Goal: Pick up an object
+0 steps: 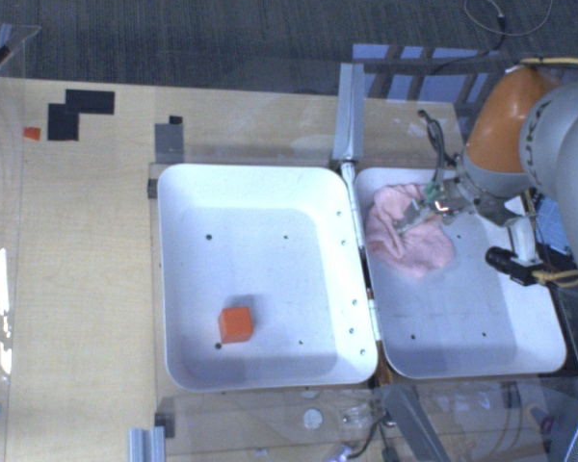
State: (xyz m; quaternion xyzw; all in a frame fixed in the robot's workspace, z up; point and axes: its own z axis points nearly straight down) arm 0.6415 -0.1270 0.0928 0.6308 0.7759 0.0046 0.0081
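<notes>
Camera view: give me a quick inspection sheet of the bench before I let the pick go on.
Surface: pale wooden bench bearing two shallow white bins side by side, left bin and right bin.
Job's things: orange block in the left bin, toward its near edge; pink cloth, crumpled, in the right bin's far left part.
Clutter: black markers and a small orange tag at the bench's far left.
Grippers: gripper at the pink cloth's far right edge; finger state unclear.
Cables: thin looped wire on the floor beyond the bench.
Surroundings: dark carpet.
</notes>
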